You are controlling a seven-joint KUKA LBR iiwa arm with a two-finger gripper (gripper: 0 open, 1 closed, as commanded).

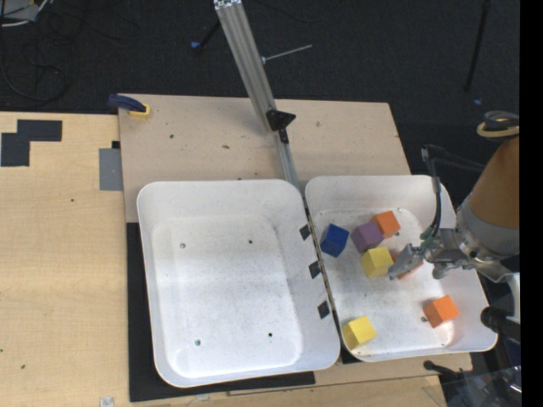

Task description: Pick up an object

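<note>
Down in the right bin [399, 189] the jaws [405, 263] sit low over the floor, just beside the yellow cube [376, 261]; whether they are spread or closed I cannot tell, and nothing shows gripped in them. The arm [496, 197] comes in from the right, its orange band above the grey wrist, bent down toward the bin. That yellow cube touches a purple cube [366, 234], which has an orange cube [388, 223] against its far side. A blue cube [334, 239] lies near the divider, turned corner-on. Another orange cube [440, 310] rests well apart by the near right corner, and a second yellow cube [359, 331] by the near left corner. The left bin [170, 202] lies alongside. Both rest on a pale wooden table [212, 138], with a slanted metal rail [250, 58] behind.
</note>
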